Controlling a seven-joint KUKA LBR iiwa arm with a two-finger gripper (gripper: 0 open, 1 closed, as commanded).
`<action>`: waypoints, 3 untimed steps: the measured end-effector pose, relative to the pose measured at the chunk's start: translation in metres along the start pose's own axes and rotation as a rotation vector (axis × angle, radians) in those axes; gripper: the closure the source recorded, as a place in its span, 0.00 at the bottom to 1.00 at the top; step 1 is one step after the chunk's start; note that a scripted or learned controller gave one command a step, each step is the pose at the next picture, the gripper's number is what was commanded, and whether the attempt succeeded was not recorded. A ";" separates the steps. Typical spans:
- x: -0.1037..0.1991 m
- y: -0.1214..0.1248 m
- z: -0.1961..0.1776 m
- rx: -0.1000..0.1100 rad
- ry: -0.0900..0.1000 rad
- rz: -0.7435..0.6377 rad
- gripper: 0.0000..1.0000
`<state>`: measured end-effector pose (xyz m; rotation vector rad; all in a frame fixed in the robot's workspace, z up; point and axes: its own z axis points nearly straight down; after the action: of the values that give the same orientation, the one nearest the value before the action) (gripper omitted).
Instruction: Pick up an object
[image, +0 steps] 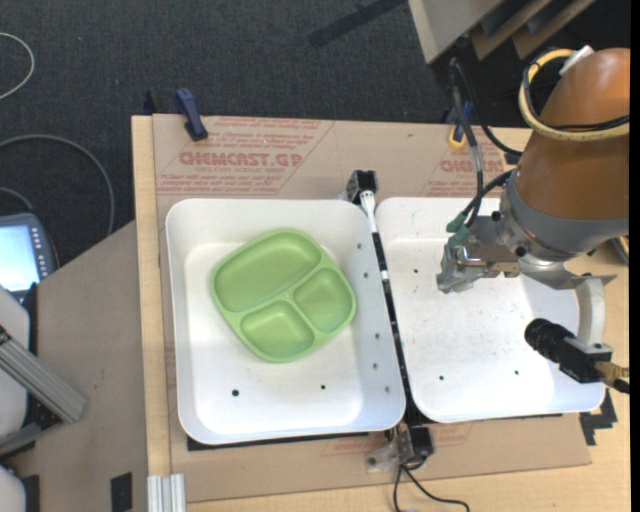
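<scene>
One green divided plate (284, 294) lay in left bin (190, 300) | gripper (452, 276) hovered over right bin (480, 390) | finger spread: cannot tell

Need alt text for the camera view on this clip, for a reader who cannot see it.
A green divided plate lies in the left white bin, while the grey-and-orange arm's gripper hangs over the right white bin, away from the plate. Both bins sit side by side on a brown bench board, seen from above at a slant.

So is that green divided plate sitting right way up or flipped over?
Right way up: the green divided plate lies flat in the left bin, its three hollow compartments facing the camera, with nothing in them.
</scene>
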<state>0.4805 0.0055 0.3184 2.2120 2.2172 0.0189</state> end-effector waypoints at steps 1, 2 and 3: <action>0.076 -0.001 -0.013 0.011 0.001 -0.007 1.00; 0.055 0.002 -0.138 -0.002 0.001 0.002 1.00; 0.043 -0.001 -0.068 0.023 -0.003 0.005 1.00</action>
<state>0.4788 0.0485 0.3862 2.2279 2.2214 -0.0101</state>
